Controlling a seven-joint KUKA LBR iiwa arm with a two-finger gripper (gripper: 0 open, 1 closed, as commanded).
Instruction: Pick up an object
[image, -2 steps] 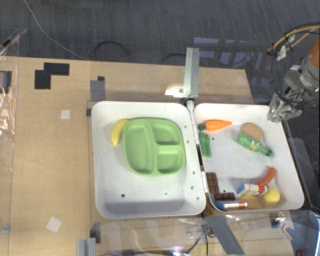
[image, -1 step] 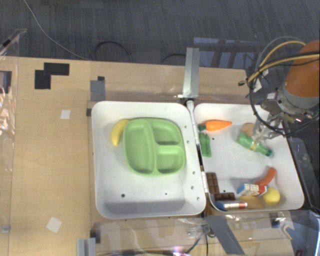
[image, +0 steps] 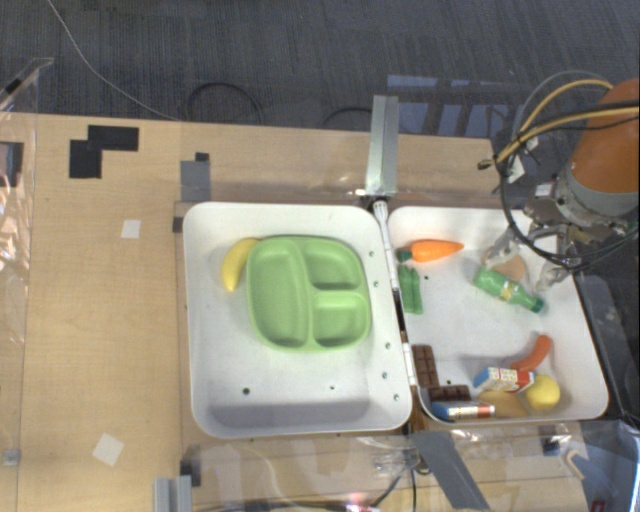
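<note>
My gripper (image: 527, 262) hangs over the back right part of the right bin (image: 590, 340), below the orange band of the arm. Its two pale fingers stand spread apart, open, with nothing between them. Just beneath and in front of them lies a green bottle (image: 508, 289) on its side, with a small tan item (image: 511, 268) touching its back. An orange carrot (image: 436, 250) lies at the bin's back left. A green stick-shaped item (image: 410, 288) lies along the left wall.
The right bin's front holds a chocolate bar (image: 425, 366), a red sausage (image: 534, 352), a yellow lemon (image: 543, 391), a small carton (image: 503, 379) and a marker (image: 462, 410). The left bin (image: 215, 380) bears a green divided plate (image: 306, 292) and a banana (image: 235, 264).
</note>
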